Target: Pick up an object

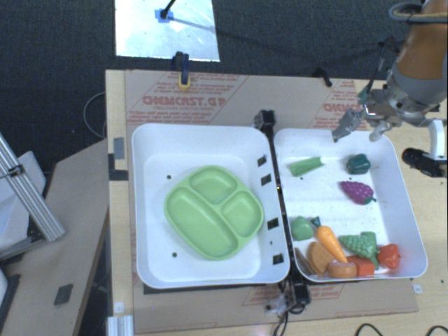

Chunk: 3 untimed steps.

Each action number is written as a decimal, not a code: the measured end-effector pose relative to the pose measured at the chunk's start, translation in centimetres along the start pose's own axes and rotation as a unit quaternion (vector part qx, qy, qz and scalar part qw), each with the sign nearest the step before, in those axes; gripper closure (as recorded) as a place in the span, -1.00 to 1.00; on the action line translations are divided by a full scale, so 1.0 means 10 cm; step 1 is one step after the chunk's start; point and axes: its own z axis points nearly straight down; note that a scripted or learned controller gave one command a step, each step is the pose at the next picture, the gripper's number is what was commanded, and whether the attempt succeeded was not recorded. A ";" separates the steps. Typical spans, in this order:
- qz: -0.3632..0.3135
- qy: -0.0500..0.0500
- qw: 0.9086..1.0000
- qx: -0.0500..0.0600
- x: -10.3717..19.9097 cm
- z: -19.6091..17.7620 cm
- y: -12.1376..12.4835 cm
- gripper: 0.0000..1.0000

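Two white bins are sitting side by side on the bench (210,93) I'm watching from above: the left bin (150,208) is holding a light green divided plate (213,212) lying flat near its middle, and the right bin (409,208) is holding the toy food. My arm (423,54) is reaching in from the right, orange band showing above the wrist, and its gripper (364,126) is hanging over the far edge of the right bin. I'm seeing its two fingers (345,127) spread apart with nothing between them, so it's released and carrying nothing. Just beyond the fingertips, a dark green pepper (358,163) is lying in the far part of the right bin, with a pale green wedge-shaped piece (306,165) to its left, well apart from it. A purple grape bunch (357,192) is lying just nearer than the pepper, not touching it. Along the near edge I'm seeing a crowded pile: a small green round piece (302,227), an orange carrot (330,242) leaning across other orange pieces, a bumpy green item (360,243), and a red piece (389,255) at the near right corner. Those pile items are touching one another; I can't tell exactly what each is.
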 end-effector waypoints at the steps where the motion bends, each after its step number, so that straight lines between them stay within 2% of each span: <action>1: -0.001 -0.001 1.000 -0.004 0.00 -0.05 0.02 -1.00; 3: 0.000 0.000 1.000 -0.002 0.05 1.18 0.05 -1.00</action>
